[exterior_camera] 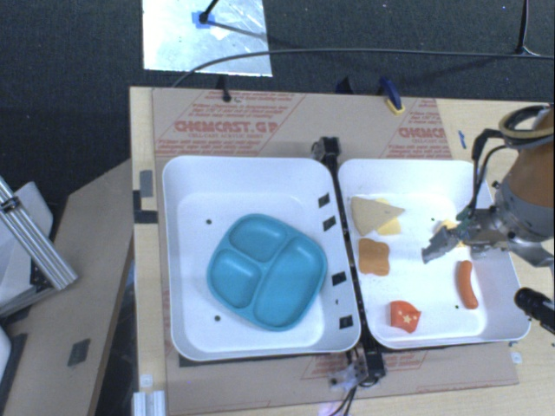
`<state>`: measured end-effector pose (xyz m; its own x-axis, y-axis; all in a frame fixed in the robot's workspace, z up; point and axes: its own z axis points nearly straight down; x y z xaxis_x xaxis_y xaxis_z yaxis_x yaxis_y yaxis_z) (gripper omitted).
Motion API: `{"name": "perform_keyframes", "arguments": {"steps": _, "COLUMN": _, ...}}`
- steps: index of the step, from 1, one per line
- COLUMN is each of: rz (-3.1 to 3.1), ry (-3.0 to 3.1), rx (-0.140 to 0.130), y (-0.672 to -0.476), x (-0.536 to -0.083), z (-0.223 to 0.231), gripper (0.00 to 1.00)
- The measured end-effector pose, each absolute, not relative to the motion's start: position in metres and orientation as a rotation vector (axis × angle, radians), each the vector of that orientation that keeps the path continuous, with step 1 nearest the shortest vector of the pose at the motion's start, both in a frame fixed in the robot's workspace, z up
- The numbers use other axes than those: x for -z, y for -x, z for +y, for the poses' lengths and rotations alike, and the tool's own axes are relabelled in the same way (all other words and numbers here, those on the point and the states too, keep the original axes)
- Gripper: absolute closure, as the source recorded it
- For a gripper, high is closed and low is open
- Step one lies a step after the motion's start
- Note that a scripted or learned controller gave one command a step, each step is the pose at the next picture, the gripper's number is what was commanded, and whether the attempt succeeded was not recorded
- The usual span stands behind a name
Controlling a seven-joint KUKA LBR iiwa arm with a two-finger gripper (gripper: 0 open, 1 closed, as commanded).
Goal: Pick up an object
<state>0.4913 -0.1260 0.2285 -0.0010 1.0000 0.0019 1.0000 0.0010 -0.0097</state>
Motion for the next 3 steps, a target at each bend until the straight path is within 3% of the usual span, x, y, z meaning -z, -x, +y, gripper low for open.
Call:
{"name": "perform_keyframes", "arguments": {"steps": 1, "rz": -2.227, "ry": 2.218, "rx": 0.002, "y": -0.494, "x": -0.234, "z": -0.126, "gripper": 0.00}}
{"name": "perform_keyframes", "arguments": {"steps": 3, "rz": -2.220, "ry": 2.218, "rx": -0.002, "y": -0.497, "x": -0.127, "z": -0.127, "gripper": 0.00}}
